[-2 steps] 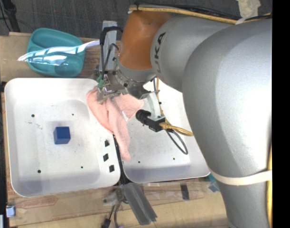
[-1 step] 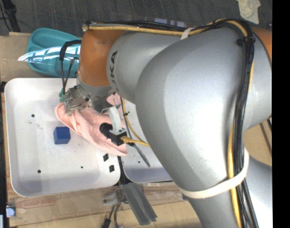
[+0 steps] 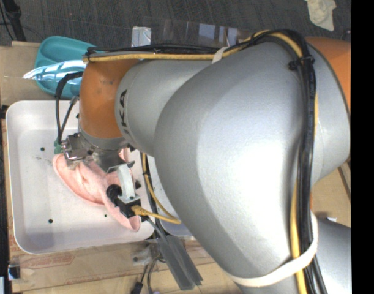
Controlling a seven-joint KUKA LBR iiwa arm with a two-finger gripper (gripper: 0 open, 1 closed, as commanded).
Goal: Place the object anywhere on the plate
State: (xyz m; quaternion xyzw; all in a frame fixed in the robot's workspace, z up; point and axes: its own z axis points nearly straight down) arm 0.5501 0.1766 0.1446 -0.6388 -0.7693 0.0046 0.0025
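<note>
Where the bench's front edge meets the bottom of the camera view, a strip of bare wood (image 3: 46,261) runs under the near rim of the left white bin (image 3: 27,182). Most of the right half of the view is taken up by the grey arm (image 3: 235,164), its big rounded links crossed by a yellow and black cable bundle (image 3: 300,133) that runs down its side.

Inside the left bin lies a pink, soft-looking object (image 3: 82,179), spread flat on the bin floor toward the bin's right side; it looks like a cloth or a floppy plate, and which one cannot be told. One lobe of it reaches down to the bin's near right corner, beside a black connector with a yellow cable (image 3: 128,210).

Directly above the pink object sits the gripper (image 3: 73,152), hanging from the orange band (image 3: 101,103) of the wrist. Its body hides the fingertips, so whether they are apart, together or clamped on anything cannot be told. The gripper's lower end looks touching or nearly touching the pink object's upper edge.

Farther back, beyond the bin's far rim, a teal object (image 3: 61,51) rests on the bench with a shiny blue and white wrapper (image 3: 49,72) just in front of it. On the dark floor at the far right lies a crumpled pale cloth (image 3: 318,8).
</note>
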